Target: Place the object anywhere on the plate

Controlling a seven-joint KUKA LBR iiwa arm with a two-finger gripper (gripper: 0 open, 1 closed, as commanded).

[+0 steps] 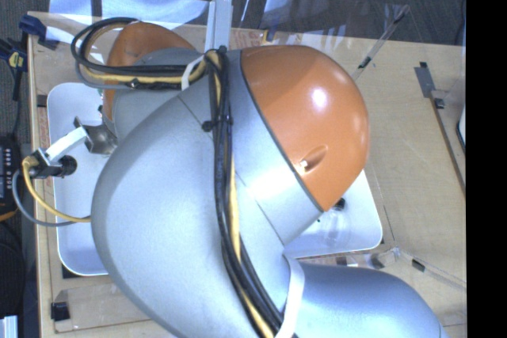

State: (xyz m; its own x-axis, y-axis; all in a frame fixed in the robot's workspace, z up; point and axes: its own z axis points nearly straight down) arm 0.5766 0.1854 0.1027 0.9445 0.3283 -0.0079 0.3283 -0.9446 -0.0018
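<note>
The arm (198, 202) sprawls right across the shot, reaching in from the right, its grey body covering most of both white bins and its big orange band (305, 119) sitting high at the centre. A bundle of black and yellow cables (226, 194) runs along the grey casing and loops round at the far left over a second orange section (139, 43). Of the left bin (67, 178) I get a strip of rim and floor along the left side; of the right bin (360, 229) just a near corner peeking out below the orange band. The wooden surface (412, 138) lies bare to the right. At the left, low over the left bin, there is a grey metal piece (99, 137) with a white strip beside it, which may be part of the claw, but I cannot tell how the claw is set, nor whether it carries anything. The object and the plate are somewhere behind all that arm, so their places cannot be called from here. Progress, then: my read is that the arm is working down over the left bin, picking or placing, and nothing shows the object set on the plate yet, so the placing counts as still to be confirmed.
</note>
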